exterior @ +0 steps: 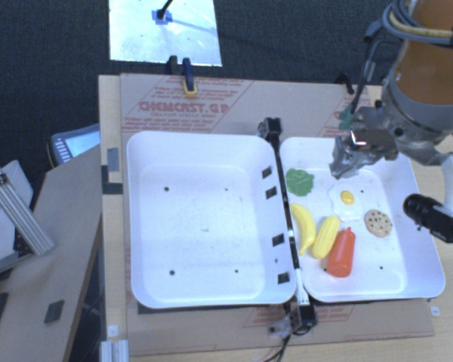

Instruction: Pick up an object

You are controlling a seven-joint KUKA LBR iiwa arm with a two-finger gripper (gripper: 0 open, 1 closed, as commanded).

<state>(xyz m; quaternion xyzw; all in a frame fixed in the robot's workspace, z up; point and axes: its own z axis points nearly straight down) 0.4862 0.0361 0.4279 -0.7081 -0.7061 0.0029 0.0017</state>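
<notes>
The right bin (419, 277) holds a green leafy piece (299, 181), a fried egg (346, 200), a cookie (377, 222), a banana (304, 227), a yellow corn cob (326, 235) and a red bottle (342, 251). My gripper (346, 167) hangs over the back of this bin, just above and behind the fried egg, right of the green piece. Nothing shows between its tips.
The left bin (204, 217) lies beside the right one, with a black divider strip (281, 213) and clips between them. A black fixture (434, 216) juts in at the right bin's right rim. Cardboard (211, 104) lies under both bins.
</notes>
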